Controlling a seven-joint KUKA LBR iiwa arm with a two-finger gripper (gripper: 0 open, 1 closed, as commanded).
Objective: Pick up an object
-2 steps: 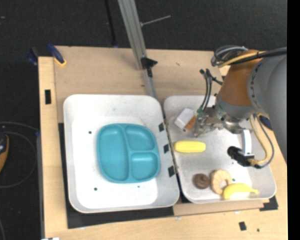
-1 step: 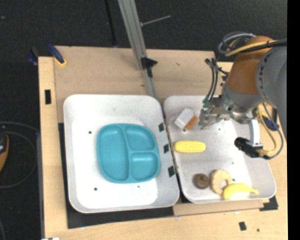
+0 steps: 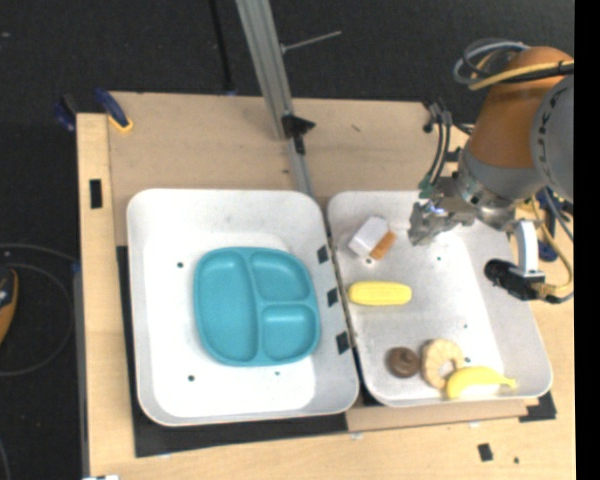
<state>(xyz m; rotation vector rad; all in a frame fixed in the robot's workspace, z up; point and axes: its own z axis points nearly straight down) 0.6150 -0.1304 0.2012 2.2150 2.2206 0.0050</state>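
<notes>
With the gripper (image 3: 427, 224) hovering over the right bin (image 3: 500, 343), finger state impossible to tell, it should centre above the corn cob (image 3: 380, 293) lying mid-bin toward the bench's centre before descending.

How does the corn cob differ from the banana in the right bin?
The corn cob is a straight, ridged cylinder; the banana is smooth and curved. The corn cob lies alone near the middle of the right bin, while the banana sits at the near edge, touching a tan round item. The corn cob lies closer to the gripper than the banana. Both are yellow and lie flat.
</notes>
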